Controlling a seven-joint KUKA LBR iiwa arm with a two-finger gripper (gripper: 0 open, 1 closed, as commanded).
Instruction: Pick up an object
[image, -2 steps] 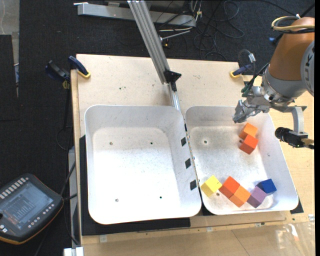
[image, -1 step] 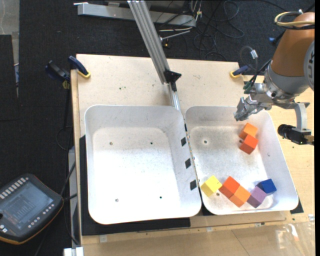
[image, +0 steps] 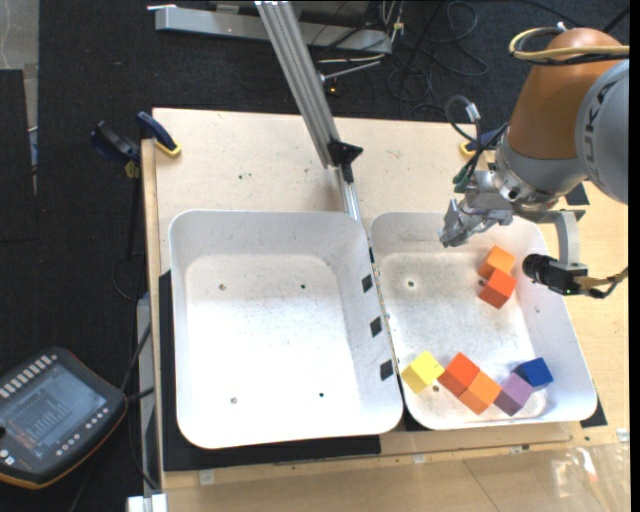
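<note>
While the arm (image: 560, 110) reaches in from the right edge of the camera view, its orange band sits high at the upper right and the grey wrist slants down and to the left, ending in the gripper (image: 456, 232) over the far part of the right bin (image: 575, 385). How far the jaws are parted cannot be told, as the tips are small and dark against the white floor, and no object shows between them.

Just to the right of the jaws and slightly nearer the camera lie two orange blocks (image: 496, 276), one touching the other, close to the tips but apart from them. Well nearer the camera than the jaws, along the bin's near wall, sits a row of blocks: a yellow block (image: 423, 370) almost straight below the jaws, then an orange pair (image: 470, 381) just to its right, then a purple block (image: 514, 392) and a blue block (image: 535, 372) farther right again. To the left of the jaws, beyond the shared rims, lies the left bin (image: 190, 240).
</note>
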